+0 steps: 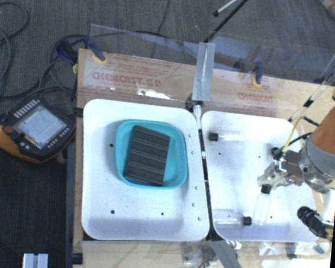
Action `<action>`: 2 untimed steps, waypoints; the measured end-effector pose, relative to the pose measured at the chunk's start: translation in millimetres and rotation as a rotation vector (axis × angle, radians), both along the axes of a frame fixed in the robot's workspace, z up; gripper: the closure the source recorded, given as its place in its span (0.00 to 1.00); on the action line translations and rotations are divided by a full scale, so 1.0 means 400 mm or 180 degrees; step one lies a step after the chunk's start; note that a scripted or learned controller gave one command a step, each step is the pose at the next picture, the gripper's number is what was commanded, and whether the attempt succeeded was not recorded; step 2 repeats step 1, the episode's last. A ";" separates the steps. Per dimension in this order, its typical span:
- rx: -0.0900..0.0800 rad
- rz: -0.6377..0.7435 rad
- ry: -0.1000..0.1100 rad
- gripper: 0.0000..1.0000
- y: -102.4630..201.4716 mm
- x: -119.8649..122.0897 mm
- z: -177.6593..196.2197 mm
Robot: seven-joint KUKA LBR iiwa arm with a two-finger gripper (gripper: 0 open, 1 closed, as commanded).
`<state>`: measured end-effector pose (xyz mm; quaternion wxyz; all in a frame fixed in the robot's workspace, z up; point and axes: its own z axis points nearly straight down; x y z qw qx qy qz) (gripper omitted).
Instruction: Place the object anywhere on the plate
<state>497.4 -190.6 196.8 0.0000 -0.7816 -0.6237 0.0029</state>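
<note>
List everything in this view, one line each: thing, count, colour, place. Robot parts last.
Bins: two, white, side by side on the bench.
Plate: one, teal, in the left-hand bin.
Ridged block: one, dark grey, lying on the plate.
Clear tubes: several, transparent with black caps, in the right-hand bin.
Pendant: one, grey and orange, on the floor left of the bench.
Arm: one, grey and orange, at right.
Gripper: one, over the right-hand bin.
</note>
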 end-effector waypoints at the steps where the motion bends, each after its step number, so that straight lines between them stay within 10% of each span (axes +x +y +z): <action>1: 0.0000 0.0000 -0.0001 0.00 0.000 0.000 0.000; 2: 0.0000 0.0000 -0.0001 0.00 0.000 0.000 0.000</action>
